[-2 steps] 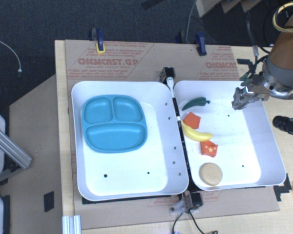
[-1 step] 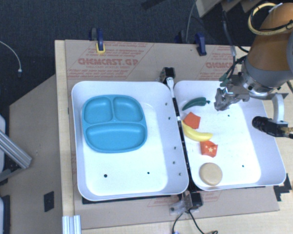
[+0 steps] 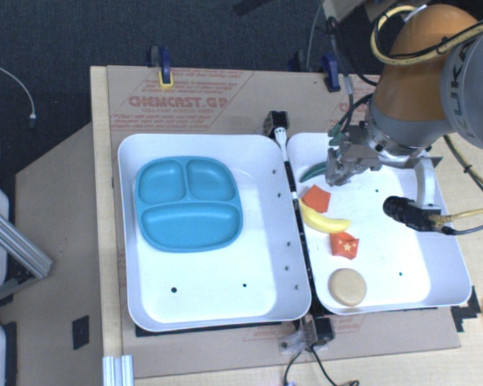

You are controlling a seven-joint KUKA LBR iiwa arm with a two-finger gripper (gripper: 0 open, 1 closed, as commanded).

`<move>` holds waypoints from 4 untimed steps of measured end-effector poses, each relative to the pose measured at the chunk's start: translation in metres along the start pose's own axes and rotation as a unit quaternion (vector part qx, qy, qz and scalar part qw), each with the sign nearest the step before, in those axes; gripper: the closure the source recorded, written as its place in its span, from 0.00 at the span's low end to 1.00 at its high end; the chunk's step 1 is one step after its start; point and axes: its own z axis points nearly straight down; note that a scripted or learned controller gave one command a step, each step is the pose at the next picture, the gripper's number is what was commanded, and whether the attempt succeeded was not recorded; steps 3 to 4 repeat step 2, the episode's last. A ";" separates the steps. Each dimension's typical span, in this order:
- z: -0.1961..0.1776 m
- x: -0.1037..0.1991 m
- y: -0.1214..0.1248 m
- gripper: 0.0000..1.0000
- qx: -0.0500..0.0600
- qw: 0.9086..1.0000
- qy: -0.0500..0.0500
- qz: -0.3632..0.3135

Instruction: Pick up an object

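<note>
You had the gripper (image 3: 338, 170) low over the far end of the right bin (image 3: 435, 272), with the arm (image 3: 423, 63) bulking above it and hiding most of the hand. Whether the gripper was open or closed could not be told from that angle, and nothing could be seen held in it, so you should not count anything as picked up.

Right at the gripper, poking out on the side toward the other bin, lay a thin green piece (image 3: 312, 171); it was too hidden to tell whether the gripper touched it. Just nearer the camera than the gripper sat an orange block (image 3: 317, 198), and touching that, a little further on, the banana (image 3: 324, 222). Beyond the banana came a small red block (image 3: 345, 246), and well apart from the gripper, at the near end of the bin, a round tan piece (image 3: 348, 286). All of these rested flat on the bin floor.

Off to the gripper's far side, across the divider, the left bin (image 3: 217, 296) held a blue divided plate (image 3: 190, 203).

As a judgement: you were at the reach-and-descend stage, most likely aiming at the green piece. The closing, the lift and any proof of a hold were all left to do.
</note>
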 end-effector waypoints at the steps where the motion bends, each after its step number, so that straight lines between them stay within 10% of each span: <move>1: 0.003 0.053 -0.016 1.00 0.000 1.000 -0.001 0.002; 4: 0.004 0.095 -0.025 1.00 0.001 1.000 -0.001 0.001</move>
